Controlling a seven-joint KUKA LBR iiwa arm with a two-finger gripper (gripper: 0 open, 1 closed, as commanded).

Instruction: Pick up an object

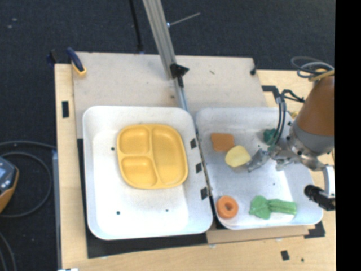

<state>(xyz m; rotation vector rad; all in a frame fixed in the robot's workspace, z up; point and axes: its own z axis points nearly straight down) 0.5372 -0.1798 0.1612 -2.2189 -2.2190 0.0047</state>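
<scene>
Lying in the right bin [248,222]: one yellow lump [237,156], orange block [222,141], orange ring [228,207], green toy [272,207]; left bin [96,208] holds one plate [152,155]; tool [260,158] beside lump, grip unclear.

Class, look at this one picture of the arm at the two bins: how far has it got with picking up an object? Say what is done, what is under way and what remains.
Done: the arm has reached into the right bin. Under way: the gripper sits low beside the pale yellow object, with nothing visibly between its fingers. Left: grasping and lifting. The orange block, orange ring and green toy lie on the bin floor, and the yellow divided tray lies in the left bin.
</scene>
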